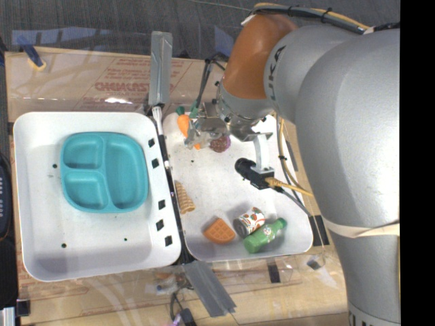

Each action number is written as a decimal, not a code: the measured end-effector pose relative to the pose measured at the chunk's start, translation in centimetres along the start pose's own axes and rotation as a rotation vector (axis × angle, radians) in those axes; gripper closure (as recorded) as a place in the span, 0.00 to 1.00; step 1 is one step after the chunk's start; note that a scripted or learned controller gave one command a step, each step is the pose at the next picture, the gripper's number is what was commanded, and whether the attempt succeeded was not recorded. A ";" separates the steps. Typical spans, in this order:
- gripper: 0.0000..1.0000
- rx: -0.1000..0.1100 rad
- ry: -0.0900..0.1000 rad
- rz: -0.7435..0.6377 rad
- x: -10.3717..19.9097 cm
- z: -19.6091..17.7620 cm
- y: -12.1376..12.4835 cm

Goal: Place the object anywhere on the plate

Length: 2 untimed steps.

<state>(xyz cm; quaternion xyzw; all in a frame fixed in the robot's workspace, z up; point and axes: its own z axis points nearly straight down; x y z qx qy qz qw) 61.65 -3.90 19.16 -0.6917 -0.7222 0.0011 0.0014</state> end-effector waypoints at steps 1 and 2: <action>1.00 0.003 0.001 -0.241 7.6 0.1 -5.2; 0.00 0.002 0.000 -0.239 7.5 0.1 -5.2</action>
